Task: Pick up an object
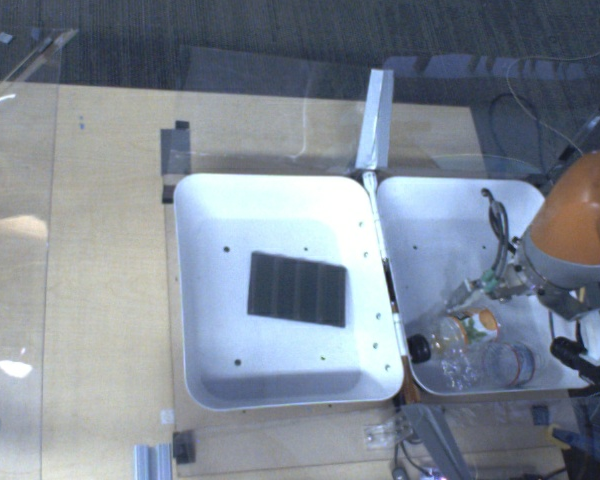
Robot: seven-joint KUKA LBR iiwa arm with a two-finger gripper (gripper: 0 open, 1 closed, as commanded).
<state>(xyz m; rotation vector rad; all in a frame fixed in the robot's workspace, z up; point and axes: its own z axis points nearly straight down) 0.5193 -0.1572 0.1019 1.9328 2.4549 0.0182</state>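
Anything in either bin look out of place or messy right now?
Nothing looks damaged or spilled. The left bin holds a dark ribbed mat lying flat, slightly rotated against the bin's edges. In the right bin, several clear items are jumbled together in the near corner, and a small black cap lies beside them.

We see a robotics laboratory: a pale wooden bench (90,298) carries two shallow white plastic bins (205,268), left of the grey, orange-banded arm (578,218), above dark grey carpet (230,8).
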